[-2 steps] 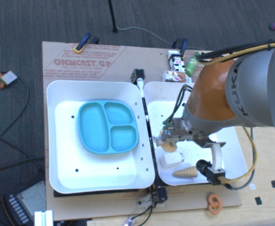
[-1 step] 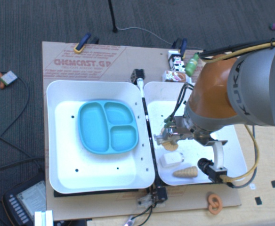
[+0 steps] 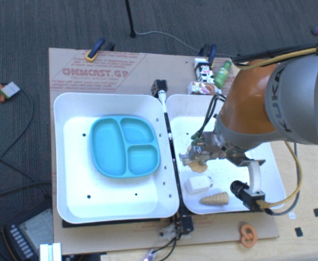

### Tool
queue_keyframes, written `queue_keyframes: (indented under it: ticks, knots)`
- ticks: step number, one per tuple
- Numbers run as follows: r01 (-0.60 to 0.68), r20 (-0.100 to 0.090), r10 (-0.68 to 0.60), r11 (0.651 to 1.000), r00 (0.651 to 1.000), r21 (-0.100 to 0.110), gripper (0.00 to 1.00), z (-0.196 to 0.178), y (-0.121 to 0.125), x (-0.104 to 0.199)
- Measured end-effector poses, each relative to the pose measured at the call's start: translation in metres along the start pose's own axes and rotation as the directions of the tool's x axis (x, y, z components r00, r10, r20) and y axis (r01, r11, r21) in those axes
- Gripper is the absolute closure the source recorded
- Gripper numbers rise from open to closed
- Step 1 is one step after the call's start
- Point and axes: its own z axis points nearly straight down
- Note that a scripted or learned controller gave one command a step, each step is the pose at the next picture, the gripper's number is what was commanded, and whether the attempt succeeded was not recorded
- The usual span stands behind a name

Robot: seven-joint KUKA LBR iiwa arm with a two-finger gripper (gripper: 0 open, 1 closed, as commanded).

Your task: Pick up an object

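Note:
My gripper (image 3: pixel 193 156) hangs low over the left-middle of the right bin (image 3: pixel 273 170), under the arm's orange band. A small tan, rounded item (image 3: pixel 199 167) lies directly beneath it, partly hidden, and I cannot tell whether they touch. A white block (image 3: pixel 198 185) rests just in front of that. Nearer the bin's front wall, a tan cone (image 3: pixel 214 199) lies on its side. The arm hides the bin's right half.
The left bin (image 3: pixel 72 200) holds a blue divided plate (image 3: pixel 125 146). A black divider (image 3: pixel 170 140) runs between the bins. Behind the right bin sit a green bottle (image 3: pixel 221 74) and small packets (image 3: pixel 202 86). An orange ring (image 3: pixel 248 235) lies on the board in front.

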Motion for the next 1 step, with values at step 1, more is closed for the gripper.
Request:
queue_keyframes:
  ticks: [1]
  knots:
    - [0.001, 0.000, -0.001, 1.000, 1.000, 0.000, 1.00, -0.0094, 0.0005, 0.0005]
